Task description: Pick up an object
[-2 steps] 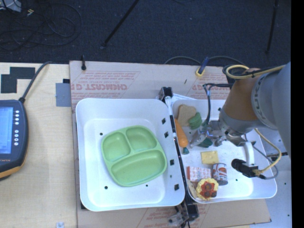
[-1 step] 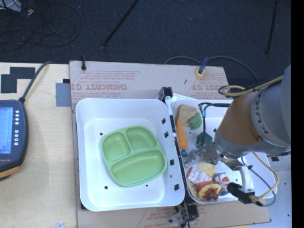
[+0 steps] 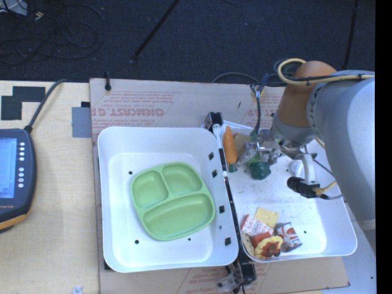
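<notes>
My gripper (image 3: pixel 258 158) reaches down into the far left part of the right bin (image 3: pixel 324 225), under the grey arm and its orange band. A dark green round object (image 3: pixel 260 170) lies right at the fingertips; whether it is gripped is unclear. An orange carrot-like piece (image 3: pixel 229 147) lies along the bin's left wall, just left of the gripper. At the near left corner sits a pile of small items: a yellow block (image 3: pixel 266 217), a red and white packet (image 3: pixel 255 227), a red and yellow piece (image 3: pixel 269 246) and a small can (image 3: pixel 290 236).
The left bin (image 3: pixel 116 158) holds a light green divided plate (image 3: pixel 173 199). A black divider (image 3: pixel 222 182) runs between the bins. A black cable loop (image 3: pixel 306 187) hangs by the wrist. A tablet (image 3: pixel 12 176) lies at the bench's left edge.
</notes>
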Controlling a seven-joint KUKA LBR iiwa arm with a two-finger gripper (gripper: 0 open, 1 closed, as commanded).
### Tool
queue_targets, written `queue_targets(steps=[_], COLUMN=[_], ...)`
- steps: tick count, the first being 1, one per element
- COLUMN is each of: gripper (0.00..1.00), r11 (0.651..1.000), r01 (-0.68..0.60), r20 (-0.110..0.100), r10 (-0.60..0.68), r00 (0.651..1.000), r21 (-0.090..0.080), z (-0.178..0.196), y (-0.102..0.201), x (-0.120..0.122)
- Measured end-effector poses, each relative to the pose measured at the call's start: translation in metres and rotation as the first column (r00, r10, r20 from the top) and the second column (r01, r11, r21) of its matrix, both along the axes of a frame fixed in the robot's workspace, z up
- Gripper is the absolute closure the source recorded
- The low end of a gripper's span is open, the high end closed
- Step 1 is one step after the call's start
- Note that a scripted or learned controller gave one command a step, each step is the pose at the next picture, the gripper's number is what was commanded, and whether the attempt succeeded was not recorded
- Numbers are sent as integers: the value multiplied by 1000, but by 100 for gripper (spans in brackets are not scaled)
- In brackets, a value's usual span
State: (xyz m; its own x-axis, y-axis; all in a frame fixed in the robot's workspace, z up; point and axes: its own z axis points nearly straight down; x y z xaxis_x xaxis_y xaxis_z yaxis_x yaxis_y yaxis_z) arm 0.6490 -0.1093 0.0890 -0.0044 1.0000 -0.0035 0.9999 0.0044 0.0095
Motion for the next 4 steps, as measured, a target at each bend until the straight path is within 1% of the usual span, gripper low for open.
queue_targets(steps=[1, 2, 3, 4], gripper=[0, 100, 0, 0], r11=[1000, 1000, 1000, 1000], r01=[2, -2, -4, 9], r20=[-12, -13, -14, -8], r10=[-2, 2, 4, -9], r00=[1000, 1000, 1000, 1000], r21=[3, 3, 3, -3], z=[-2, 9, 8, 0], y=[-2, -1, -1, 1], x=[-5, -5, -5, -64])
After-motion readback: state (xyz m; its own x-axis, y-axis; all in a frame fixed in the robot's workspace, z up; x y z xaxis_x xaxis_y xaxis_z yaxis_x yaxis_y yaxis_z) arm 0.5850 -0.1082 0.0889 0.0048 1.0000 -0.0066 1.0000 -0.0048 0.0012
